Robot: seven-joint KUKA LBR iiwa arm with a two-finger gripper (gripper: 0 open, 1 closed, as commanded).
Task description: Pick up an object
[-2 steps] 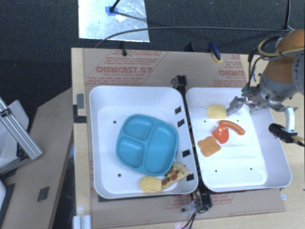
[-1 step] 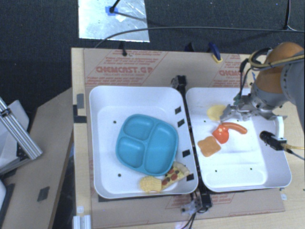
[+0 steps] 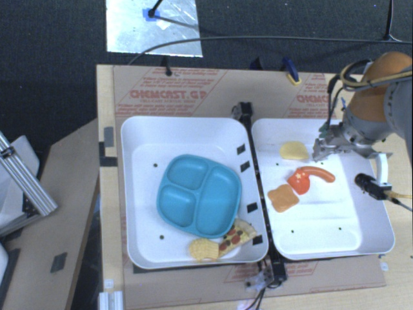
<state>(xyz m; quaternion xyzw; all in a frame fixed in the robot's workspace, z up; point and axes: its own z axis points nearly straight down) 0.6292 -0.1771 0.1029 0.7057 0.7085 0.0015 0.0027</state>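
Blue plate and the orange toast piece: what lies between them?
In the camera view, the two bins' adjoining walls lie between blue plate and toast piece.

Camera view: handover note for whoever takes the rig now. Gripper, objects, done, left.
Gripper: low over the right bin, near its back edge, just right of the pale yellow piece. Nothing visible between its fingers; open or shut cannot be told.
Right bin: pale yellow piece, red-orange curved piece, orange-brown piece, all lying on the floor.
Left bin: blue divided plate, with a yellow piece and a pizza slice at its front edge.
Done: no pick yet.
Left: grasp one object and lift it. The pale yellow piece is nearest.
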